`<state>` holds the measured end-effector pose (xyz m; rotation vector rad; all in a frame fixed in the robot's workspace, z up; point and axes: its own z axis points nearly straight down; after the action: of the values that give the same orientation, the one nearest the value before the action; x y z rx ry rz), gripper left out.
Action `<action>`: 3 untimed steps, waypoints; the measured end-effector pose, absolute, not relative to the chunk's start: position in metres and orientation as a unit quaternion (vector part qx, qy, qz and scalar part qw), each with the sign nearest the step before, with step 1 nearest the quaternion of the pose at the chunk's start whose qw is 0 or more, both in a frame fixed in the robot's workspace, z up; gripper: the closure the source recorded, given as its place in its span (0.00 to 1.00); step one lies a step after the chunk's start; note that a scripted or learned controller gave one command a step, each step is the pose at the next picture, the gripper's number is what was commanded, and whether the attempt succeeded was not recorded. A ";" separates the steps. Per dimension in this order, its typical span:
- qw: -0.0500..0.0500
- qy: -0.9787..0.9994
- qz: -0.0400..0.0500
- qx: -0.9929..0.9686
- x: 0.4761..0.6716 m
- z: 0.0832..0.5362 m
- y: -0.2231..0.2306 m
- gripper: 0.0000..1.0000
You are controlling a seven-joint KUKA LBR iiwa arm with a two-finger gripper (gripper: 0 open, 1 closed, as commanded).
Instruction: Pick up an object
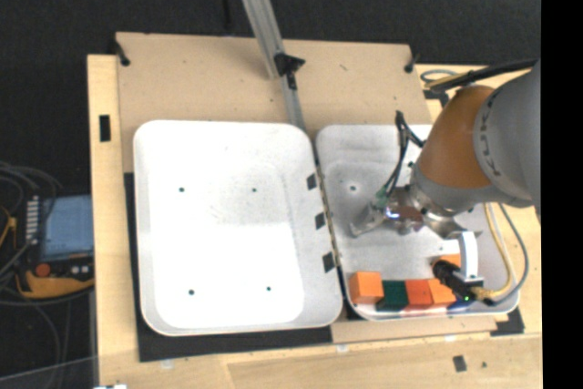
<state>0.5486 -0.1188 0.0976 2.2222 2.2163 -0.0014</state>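
Along the front wall of the right bin (351, 150) lie several small blocks: an orange block (367, 285), a dark green block (394, 295), and another orange block (420, 291). More orange pieces (446, 278) sit at the right end, partly under the wrist. My gripper (378, 216) hangs over the middle of the right bin, above and behind the blocks, apart from them. The wrist hides its fingers.
The left bin (228, 223) sits beside the right one, separated by a rim with black clips (321, 219). A grey metal pole (260, 5) slants in from the top toward the bins. Cables (501, 287) loop at the right bin's right edge.
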 end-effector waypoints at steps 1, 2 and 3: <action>0.002 0.703 0.002 0.711 0.550 0.110 -0.119 1.00; 0.002 0.705 0.002 0.709 0.556 0.155 -0.124 1.00; 0.004 0.708 0.002 0.706 0.556 0.219 -0.127 1.00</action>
<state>0.5563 -0.1271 0.2194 2.2130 2.2194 0.0078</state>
